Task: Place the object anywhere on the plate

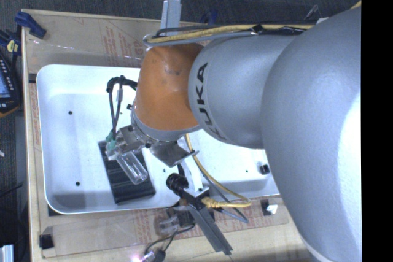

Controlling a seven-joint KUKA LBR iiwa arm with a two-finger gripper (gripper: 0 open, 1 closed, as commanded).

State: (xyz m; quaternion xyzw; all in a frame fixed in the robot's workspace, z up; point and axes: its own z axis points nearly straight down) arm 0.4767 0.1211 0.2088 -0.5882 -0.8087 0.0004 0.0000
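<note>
Nearest the lens: smooth grey arm [295,89] casing, then the glossy orange band [164,92] above the wrist. Below it the gripper [132,165], translucent clear-plastic fingers [136,170], sits low over the left white bin [61,132] (shallow, rounded corners, matte floor). Directly under the fingertips lies a flat black rectangular object [130,184], ribbed or ridged surface, tilted slightly, near the bin's front wall. Can't tell if the jaws are open or closed, nor whether they touch it.
</note>
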